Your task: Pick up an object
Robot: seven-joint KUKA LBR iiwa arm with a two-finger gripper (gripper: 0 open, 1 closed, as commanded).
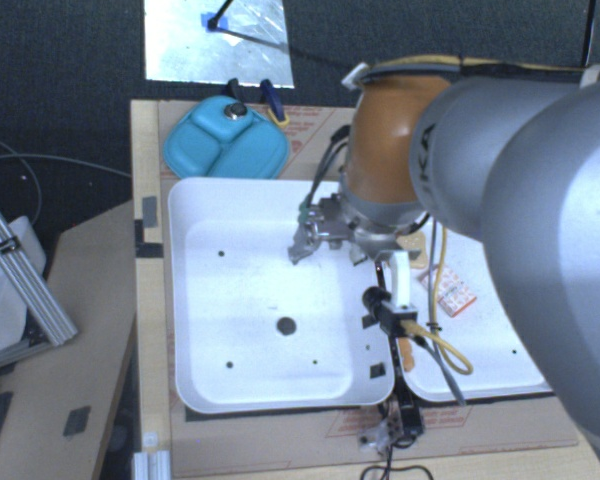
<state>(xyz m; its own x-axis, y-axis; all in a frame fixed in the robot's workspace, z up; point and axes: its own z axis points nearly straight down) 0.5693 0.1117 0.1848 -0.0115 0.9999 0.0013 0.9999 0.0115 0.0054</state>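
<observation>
One small dark round object (286, 326) was located nearward of the grey two-finger gripper (307, 240), well apart. Gripper state could not be determined.

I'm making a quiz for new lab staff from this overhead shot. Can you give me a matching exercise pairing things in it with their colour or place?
Things:
1. container
2. wrist band
3. left bin
4. foil sheet

Descriptions:
A. orange
B. white, with a dark round spot on its floor
C. silvery, lying beyond the bench
D. blue, behind the left bin

Pairs: 1-D, 2-A, 3-B, 4-C
</observation>
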